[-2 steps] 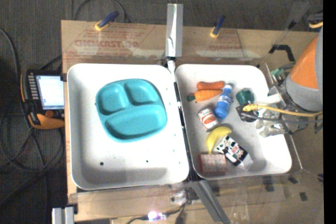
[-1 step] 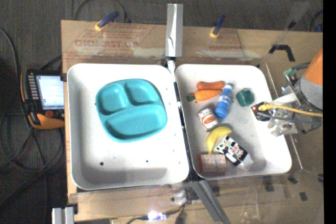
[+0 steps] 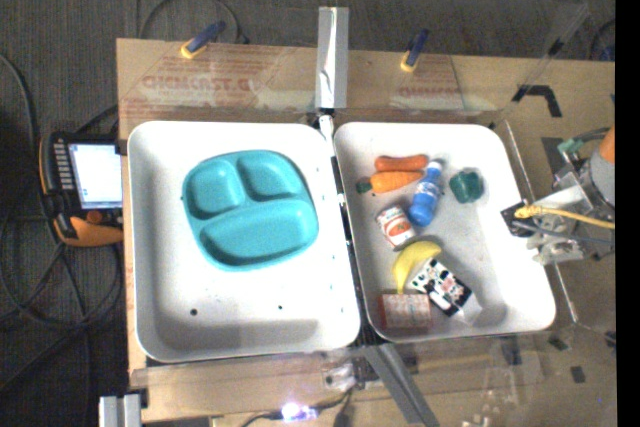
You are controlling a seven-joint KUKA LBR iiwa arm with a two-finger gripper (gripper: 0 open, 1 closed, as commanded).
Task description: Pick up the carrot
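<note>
The carrot [image 3: 396, 181] is orange with a small green end on its left. It lies flat near the back of the right bin [image 3: 520, 260], just under a second, redder orange piece [image 3: 402, 163]. A blue bottle [image 3: 427, 195] touches its right end. My gripper [image 3: 548, 227] hangs at the far right, over the right bin's outer rim and well away from the carrot. A yellow cable runs across the gripper, and nothing shows in it.
The right bin also holds a teal object [image 3: 466, 185], a small can [image 3: 396, 225], a banana [image 3: 415, 260], a black-and-white box [image 3: 441, 287] and a pinkish packet [image 3: 405, 311]. A teal divided plate [image 3: 250, 207] lies in the left bin [image 3: 160, 315].
</note>
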